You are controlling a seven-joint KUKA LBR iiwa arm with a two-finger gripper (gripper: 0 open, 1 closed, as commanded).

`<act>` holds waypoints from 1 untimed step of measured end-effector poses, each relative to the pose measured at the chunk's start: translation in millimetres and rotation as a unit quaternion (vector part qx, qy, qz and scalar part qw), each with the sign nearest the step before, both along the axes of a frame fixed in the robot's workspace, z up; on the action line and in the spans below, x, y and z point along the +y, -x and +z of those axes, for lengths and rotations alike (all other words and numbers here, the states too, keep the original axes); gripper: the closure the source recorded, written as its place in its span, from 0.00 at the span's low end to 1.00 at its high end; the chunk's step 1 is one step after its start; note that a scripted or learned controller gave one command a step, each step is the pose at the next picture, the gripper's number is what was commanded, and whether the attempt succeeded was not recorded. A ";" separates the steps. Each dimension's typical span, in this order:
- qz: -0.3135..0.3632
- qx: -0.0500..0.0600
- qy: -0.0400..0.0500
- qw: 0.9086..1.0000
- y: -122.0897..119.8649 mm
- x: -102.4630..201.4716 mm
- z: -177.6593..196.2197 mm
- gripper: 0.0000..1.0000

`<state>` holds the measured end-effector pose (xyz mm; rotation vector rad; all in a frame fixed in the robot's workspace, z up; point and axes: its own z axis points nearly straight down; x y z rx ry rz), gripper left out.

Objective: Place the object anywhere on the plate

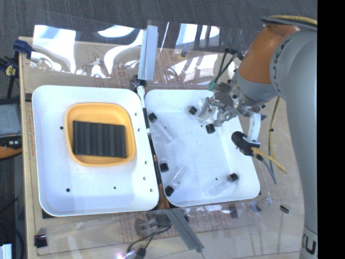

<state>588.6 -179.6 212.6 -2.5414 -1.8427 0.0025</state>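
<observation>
Your gripper hangs over the right bin, close to its far edge and toward its far right corner. You cannot tell from this view whether the claw is apart, together or clamped on anything; glare and clutter hide it.

The likeliest object is the clear vial lying just at the claw's left side, touching it or nearly so. Its long axis seems to run roughly along the bin's far edge, with its black cap pointing toward the left bin.

The yellow plate sits in the middle of the left bin, well apart, across the shared wall. Judge the carry as a straight run leftward.

Other capped vials lie by the right bin's near edge; leave them.
</observation>
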 end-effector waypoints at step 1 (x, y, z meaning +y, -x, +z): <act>0.102 0.002 -0.001 0.995 -13.5 58.1 -2.5 1.00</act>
